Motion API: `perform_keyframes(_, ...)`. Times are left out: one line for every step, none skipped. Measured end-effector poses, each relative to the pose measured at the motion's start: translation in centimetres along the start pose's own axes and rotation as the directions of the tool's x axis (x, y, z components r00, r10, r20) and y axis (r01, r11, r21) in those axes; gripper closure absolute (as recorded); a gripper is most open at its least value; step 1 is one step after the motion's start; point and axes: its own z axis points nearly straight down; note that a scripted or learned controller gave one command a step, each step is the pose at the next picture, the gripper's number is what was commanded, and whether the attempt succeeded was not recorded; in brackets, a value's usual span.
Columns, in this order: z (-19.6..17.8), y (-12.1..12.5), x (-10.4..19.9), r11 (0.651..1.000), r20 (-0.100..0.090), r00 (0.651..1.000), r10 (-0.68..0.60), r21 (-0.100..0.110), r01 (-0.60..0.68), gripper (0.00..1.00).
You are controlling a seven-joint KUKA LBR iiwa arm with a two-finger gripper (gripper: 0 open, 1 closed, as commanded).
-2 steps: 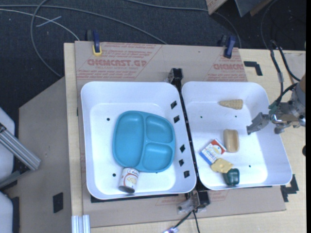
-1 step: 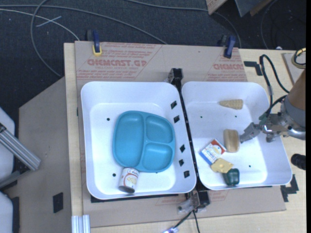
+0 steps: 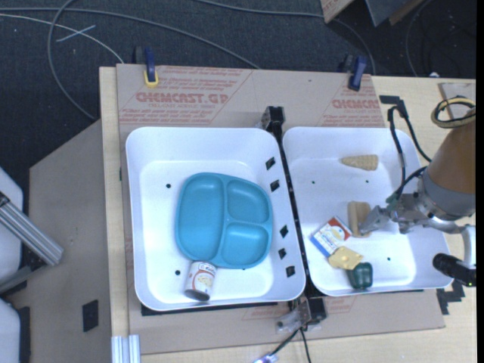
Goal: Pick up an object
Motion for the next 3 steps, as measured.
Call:
perform_keyframes(1.7,0.3,-0.2,1.000,0.005,1.000,0.001,-0.012,-0.001,0.00)
perform_keyframes(0.3,0.5,0.0,1.000,0.000,1.000,0.000,-0.019,0.000,1.00)
perform_keyframes(-4.0,0.5,-0.2,1.000,0.005,1.000,-0.001,-0.010,0.001,1.00)
